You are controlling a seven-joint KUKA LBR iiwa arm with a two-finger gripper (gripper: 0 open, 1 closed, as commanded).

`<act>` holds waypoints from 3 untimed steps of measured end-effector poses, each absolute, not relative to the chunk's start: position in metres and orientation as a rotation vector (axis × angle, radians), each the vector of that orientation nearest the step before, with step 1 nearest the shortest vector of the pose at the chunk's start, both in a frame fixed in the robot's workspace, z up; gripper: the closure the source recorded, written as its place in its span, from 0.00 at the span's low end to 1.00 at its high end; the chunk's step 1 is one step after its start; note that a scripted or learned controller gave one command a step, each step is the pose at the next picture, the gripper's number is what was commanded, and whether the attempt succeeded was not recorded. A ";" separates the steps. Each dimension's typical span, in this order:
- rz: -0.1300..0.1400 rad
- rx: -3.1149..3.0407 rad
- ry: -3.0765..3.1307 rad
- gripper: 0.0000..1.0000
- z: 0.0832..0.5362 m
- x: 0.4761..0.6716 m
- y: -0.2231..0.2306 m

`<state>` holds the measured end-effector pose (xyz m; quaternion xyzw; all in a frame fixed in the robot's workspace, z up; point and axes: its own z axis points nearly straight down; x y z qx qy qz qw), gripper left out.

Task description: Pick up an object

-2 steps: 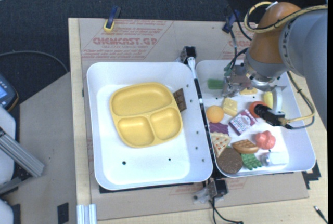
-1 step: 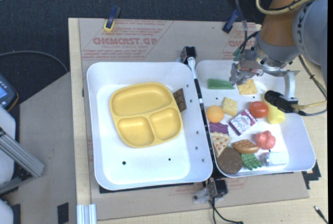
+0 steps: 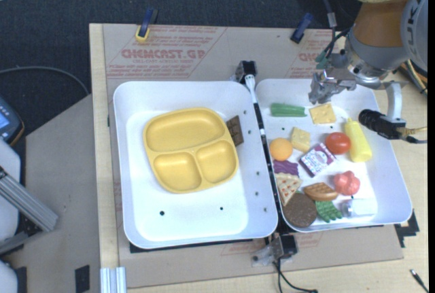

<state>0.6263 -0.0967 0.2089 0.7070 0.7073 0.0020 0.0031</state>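
Observation:
The right bin (image 3: 394,183) holds several toy foods: a green bean pod (image 3: 287,109), a yellow cracker square (image 3: 322,113), a cheese cube (image 3: 300,139), an orange (image 3: 281,149), a tomato (image 3: 338,143), a yellow corn cob (image 3: 357,139), a purple-and-white packet (image 3: 317,160), a waffle slice (image 3: 287,184), a brown cookie (image 3: 300,211) and a red strawberry (image 3: 346,183). My gripper (image 3: 321,94) hangs at the far edge of this bin, just above the cracker square and right of the bean pod. Nothing shows between its fingers.
The left bin (image 3: 136,217) carries a yellow three-part tray (image 3: 190,149), with a small brown block (image 3: 234,129) at the tray's right edge. The arm's grey and orange wrist (image 3: 387,20) looms over the right bin's far right corner. Clamps sit along the cardboard's far edge.

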 end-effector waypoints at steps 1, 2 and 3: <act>0.005 2.217 2.219 1.00 0.226 0.627 -0.097; -0.002 2.219 2.229 1.00 0.218 0.617 -0.045; -0.001 2.219 2.229 1.00 0.235 0.600 -0.014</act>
